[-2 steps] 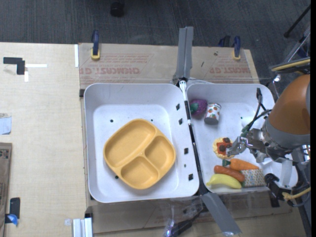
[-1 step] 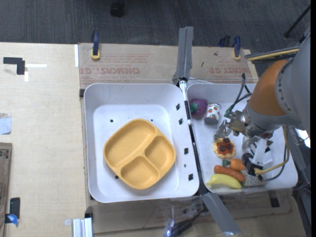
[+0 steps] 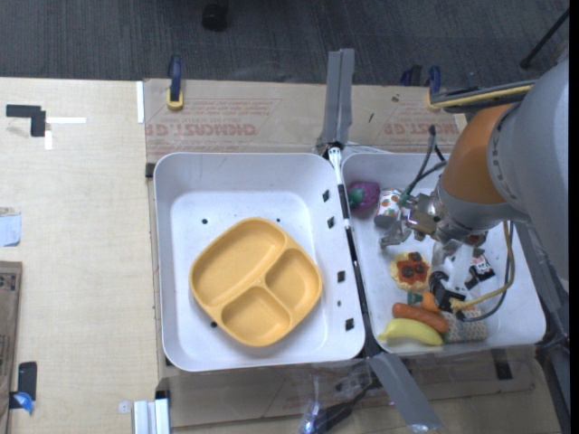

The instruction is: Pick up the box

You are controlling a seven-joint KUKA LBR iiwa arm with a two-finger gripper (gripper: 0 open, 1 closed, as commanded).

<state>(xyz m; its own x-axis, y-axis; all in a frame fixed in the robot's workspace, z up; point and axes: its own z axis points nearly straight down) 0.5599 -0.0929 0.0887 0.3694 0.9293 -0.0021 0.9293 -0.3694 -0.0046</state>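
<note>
Camera view: reaching with the arm over the right bin, being unable to tell the jaws' state; risking grabbing the banana or pizza toy instead of the small white box lying right of them.

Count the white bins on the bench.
2. The left bin holds a yellow plate; the right bin, beside it, lies under the arm. None looks hidden.
</note>
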